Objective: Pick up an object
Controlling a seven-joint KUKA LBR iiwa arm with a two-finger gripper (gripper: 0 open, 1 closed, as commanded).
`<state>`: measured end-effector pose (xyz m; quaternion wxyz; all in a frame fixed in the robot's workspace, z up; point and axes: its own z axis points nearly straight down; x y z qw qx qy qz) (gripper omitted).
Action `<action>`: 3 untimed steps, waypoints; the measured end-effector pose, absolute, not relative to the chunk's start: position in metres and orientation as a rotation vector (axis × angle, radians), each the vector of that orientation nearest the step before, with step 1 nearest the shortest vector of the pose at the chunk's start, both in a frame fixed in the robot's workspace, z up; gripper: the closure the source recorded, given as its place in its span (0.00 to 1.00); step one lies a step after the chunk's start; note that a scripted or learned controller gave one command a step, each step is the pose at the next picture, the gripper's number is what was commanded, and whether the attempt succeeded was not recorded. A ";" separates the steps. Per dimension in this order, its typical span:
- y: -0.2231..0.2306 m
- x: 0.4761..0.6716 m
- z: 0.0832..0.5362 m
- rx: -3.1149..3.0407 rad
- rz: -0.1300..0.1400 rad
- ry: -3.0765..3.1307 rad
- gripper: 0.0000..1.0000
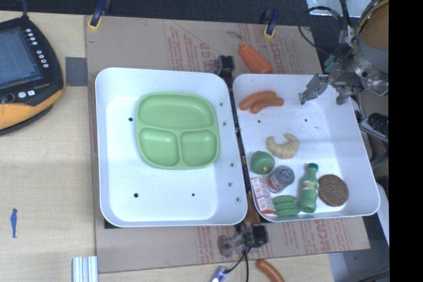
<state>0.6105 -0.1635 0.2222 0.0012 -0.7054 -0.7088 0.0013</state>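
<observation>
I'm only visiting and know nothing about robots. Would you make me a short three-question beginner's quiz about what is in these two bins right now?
1. True or false: the green divided plate lies in the left bin.
2. Which item lies nearest the claw? A) chocolate cookie B) pair of sausages C) green bottle
3. Fill in: the pale curved pastry in the right bin is a ____.

Key
1. True. It is the one item in that bin.
2. B. The sausages lie in the far part of the right bin, where the claw hovers; the cookie and bottle are at the near edge.
3. Croissant, lying just beyond the green apple.
</observation>
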 end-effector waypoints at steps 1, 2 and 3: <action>-0.126 0.581 0.196 -2.213 0.007 -2.227 0.00; -0.213 0.525 0.093 -2.213 0.007 -2.225 0.00; -0.091 0.584 0.203 -2.213 0.001 -2.227 0.00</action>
